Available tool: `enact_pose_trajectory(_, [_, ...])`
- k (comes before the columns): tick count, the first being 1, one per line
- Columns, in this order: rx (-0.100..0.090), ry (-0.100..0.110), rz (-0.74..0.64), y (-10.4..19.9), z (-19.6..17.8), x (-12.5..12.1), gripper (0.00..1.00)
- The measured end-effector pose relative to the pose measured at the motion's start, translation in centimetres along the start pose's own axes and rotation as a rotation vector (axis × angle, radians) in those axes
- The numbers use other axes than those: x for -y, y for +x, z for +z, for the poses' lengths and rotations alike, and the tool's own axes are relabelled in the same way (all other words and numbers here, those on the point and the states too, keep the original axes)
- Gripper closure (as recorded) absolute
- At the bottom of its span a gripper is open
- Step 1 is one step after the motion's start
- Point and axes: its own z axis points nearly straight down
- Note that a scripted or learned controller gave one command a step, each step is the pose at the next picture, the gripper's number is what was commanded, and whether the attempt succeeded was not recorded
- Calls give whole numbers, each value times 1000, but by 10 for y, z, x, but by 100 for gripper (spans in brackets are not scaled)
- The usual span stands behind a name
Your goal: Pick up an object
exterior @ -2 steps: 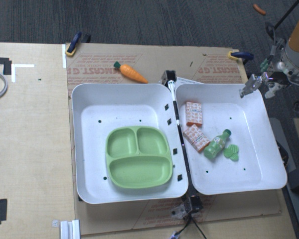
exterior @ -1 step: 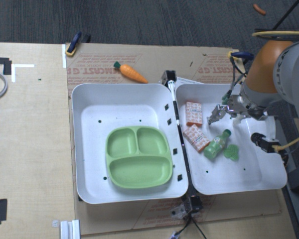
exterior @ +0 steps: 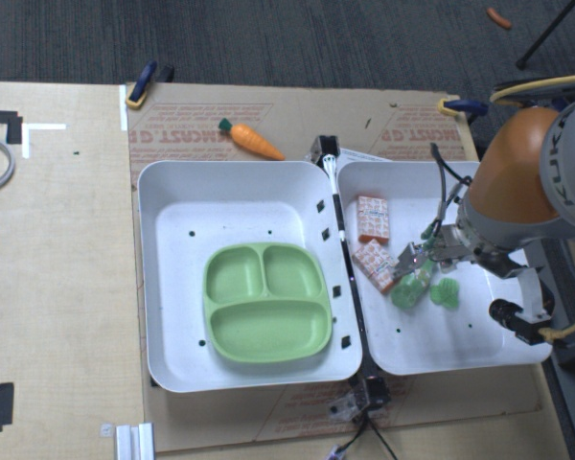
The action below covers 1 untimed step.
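Two white bins on the bench (exterior: 67, 286), green divided plate (exterior: 267, 302) in left bin (exterior: 163, 257), claw (exterior: 414, 260) low in right bin (exterior: 460, 348), grip state unclear, green objects (exterior: 409, 290) at its 6 o'clock, two red-white packets (exterior: 373, 218) at 9 o'clock, toy carrot (exterior: 253, 140) at 12 o'clock outside the bins.

Both bins (exterior: 172, 257) look like smooth white plastic with a faint sheen. The green divided plate (exterior: 266, 302) is matt plastic. Brown cardboard (exterior: 297, 123) lies flat under the bins, printed in red. The arm's orange band (exterior: 517, 166) is glossy.
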Motion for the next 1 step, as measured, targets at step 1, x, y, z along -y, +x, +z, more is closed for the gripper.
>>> enact_pose_trajectory(1, [2, -8, -58, -6, 33, -96, 0])
